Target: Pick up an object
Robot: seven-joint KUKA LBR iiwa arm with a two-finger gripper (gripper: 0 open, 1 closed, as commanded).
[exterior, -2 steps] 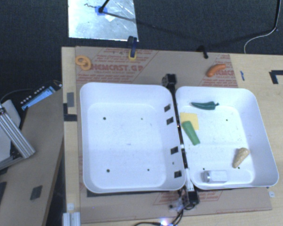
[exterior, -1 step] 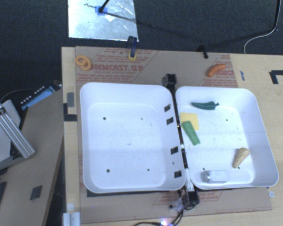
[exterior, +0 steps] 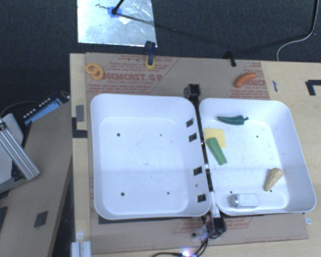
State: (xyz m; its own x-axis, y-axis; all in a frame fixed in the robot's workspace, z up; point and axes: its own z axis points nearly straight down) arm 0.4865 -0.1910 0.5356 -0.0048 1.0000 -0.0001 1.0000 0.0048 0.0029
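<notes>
The right bin (exterior: pixel 297 143) holds several small objects. A dark green chili pepper (exterior: pixel 232 120) lies near its back wall. A yellow wedge (exterior: pixel 215 136) sits by the left wall, with a light green cucumber-like piece (exterior: pixel 216 151) lying against its front edge. A tan cone-shaped item (exterior: pixel 273 178) rests at the right front. A pale grey block (exterior: pixel 243 200) lies at the front wall.
The left bin (exterior: pixel 144 197) stands beside the right one, joined by black clips (exterior: pixel 195 138). On the bench behind the bins lie an orange ring (exterior: pixel 94 71), a yellow-blue clamp (exterior: pixel 150 55) and an orange sausage-shaped item (exterior: pixel 244 80). A silver sheet (exterior: pixel 115 15) lies on the floor beyond.
</notes>
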